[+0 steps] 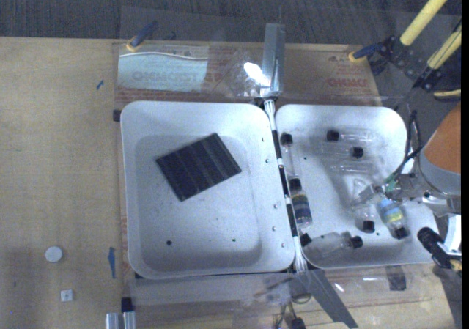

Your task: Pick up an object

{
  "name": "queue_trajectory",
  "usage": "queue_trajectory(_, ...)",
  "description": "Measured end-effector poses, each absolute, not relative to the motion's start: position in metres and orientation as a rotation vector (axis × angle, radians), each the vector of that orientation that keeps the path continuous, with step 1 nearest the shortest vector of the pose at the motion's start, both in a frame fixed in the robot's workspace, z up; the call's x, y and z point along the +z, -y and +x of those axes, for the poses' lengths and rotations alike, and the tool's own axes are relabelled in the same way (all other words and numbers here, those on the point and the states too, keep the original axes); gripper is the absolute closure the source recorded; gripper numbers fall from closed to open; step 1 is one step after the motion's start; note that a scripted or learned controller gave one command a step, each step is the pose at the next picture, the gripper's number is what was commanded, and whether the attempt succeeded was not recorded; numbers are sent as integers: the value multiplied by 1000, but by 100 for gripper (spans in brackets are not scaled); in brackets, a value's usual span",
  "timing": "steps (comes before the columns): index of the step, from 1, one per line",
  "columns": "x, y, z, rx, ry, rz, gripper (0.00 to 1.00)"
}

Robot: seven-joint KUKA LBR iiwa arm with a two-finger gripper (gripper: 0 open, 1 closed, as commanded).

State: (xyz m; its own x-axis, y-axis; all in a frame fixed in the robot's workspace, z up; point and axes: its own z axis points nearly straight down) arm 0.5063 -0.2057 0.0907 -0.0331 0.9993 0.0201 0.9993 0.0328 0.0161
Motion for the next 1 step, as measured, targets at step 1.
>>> queue_trajectory(1,98,210,504,-28,2251,-2192,100)
